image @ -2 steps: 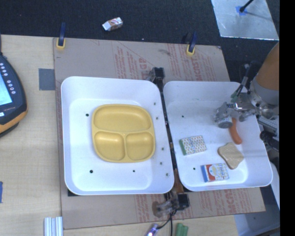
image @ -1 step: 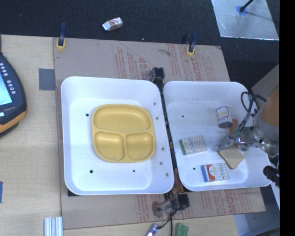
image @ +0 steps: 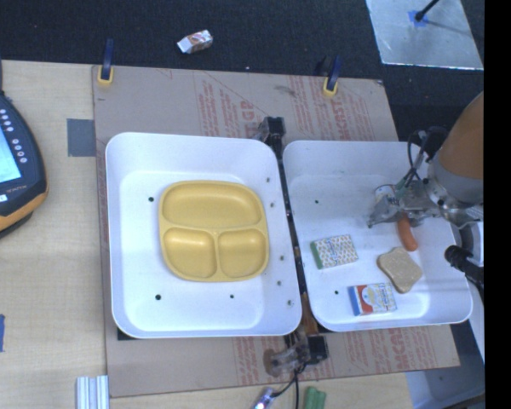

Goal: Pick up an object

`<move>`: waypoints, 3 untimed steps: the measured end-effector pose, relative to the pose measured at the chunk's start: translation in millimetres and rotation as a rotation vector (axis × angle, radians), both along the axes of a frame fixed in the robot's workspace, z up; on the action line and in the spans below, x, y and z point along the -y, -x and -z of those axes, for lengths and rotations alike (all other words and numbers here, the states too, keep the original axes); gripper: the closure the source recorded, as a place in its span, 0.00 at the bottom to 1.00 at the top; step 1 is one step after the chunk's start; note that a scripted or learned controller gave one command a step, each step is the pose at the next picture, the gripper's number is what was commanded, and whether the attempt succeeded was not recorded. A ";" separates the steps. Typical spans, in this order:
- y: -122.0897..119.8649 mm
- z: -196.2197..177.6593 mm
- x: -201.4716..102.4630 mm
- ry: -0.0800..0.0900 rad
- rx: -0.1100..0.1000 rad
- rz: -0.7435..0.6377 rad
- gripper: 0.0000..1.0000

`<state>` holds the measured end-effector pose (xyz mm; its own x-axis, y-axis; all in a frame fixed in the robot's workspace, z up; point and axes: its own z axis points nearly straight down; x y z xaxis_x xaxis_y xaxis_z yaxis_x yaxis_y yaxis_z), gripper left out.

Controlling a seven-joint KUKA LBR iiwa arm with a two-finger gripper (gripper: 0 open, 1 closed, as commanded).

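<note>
The right white bin (image: 324, 313) holds a green patterned packet (image: 334, 250), a tan slice of toy bread (image: 399, 269), a small red, white and blue box (image: 373, 298) and an orange stick-shaped piece (image: 408, 235). My gripper (image: 398, 209) is low over the bin's right side, right at the upper end of the orange piece; whether it touches that piece is unclear. The bread lies just below the orange piece, and the box sits near the bin's front wall.
The left white bin (image: 128, 305) carries a yellow three-part plate (image: 213, 228). A teach pendant (image: 4, 173) lies at the bench's left edge. Blue-and-yellow clamps (image: 106, 66) (image: 330, 79) hold the cardboard at the back. A small wrapper (image: 195, 42) lies on the dark floor.
</note>
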<state>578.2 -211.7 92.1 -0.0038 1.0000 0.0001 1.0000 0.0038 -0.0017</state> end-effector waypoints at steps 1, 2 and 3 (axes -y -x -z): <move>-78.3 -89.2 0.2 0.000 0.001 0.000 0.00; -51.4 0.9 -14.4 0.000 -0.002 0.000 0.00; 32.1 -23.7 0.7 0.001 -0.002 -0.001 0.00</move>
